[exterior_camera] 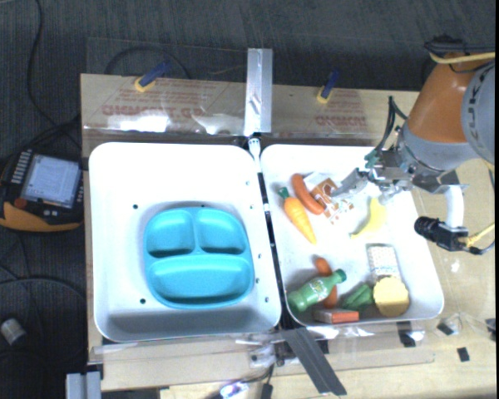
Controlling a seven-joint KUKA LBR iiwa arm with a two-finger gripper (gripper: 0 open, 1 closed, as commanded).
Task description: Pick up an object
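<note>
My gripper (347, 187) hangs low over the upper middle of the right bin (428, 256), reaching in from the right below the orange wrist band. Its tip is right beside a small white and orange packet (327, 199); whether they touch I cannot tell. Left of the packet lie a red sausage (304, 193) and an orange carrot (299, 215). A yellow banana (370, 218) lies just below the gripper body. Nothing visibly sits between the gripper's jaws.
At the right bin's front lie a green bottle (316, 289), a red piece (323, 266), a green vegetable (359, 296), a yellow block (391, 296), a grey-white box (382, 260) and a red bar (338, 315). The left bin (116, 181) holds a blue divided tray (200, 254).
</note>
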